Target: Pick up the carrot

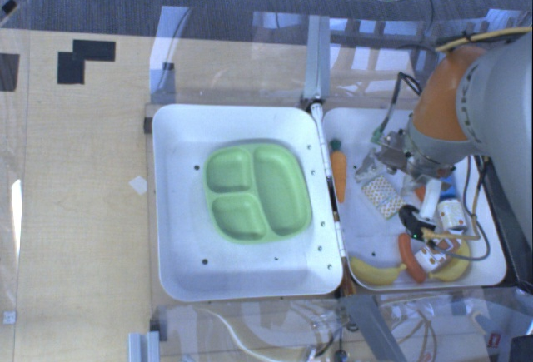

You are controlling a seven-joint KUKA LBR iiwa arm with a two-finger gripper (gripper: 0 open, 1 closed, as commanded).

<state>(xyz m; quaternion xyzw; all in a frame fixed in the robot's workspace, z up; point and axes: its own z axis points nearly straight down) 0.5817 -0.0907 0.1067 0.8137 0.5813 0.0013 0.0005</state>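
Seen from above, two shallow white bins sat side by side on a pale wooden bench. The left bin [175, 269] held a green divided plate [256, 191] at its centre. In the right bin [356, 245], the carrot [338, 171] lay upright in the frame against the bin's left wall, green top uppermost, near the divider between the bins. My arm [454, 98], grey with an orange band, reached in from the right of the frame, and my gripper [386, 185] hung over the middle of the right bin, just right of the carrot and apart from it; whether it was wide or narrow, I could not tell. A banana [376, 270] lay along the bin's lower edge, beside a red sausage-shaped item [410, 256].
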